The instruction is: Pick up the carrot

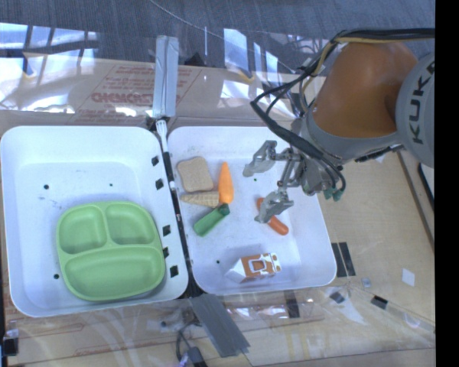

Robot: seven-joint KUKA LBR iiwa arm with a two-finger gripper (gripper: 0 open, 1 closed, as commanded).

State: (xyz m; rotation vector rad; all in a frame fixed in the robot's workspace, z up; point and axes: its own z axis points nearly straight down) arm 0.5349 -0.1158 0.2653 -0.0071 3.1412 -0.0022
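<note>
- The right bin [310, 140] holds the carrot [226, 183], a toast slice [195, 174] touching its left, and a green piece [211, 220] below it.
- The gripper [266, 186], jaws spread and gripping nothing, hangs right of the carrot.
- The left bin [30, 174] holds a green plate [111, 251].

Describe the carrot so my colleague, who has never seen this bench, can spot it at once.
Look in the right bin, near its dividing wall with the left one. The carrot is the smooth orange cone standing lengthwise beside the tan bread slice, above the green pickle; it is larger than the orange piece below the end effector.
</note>
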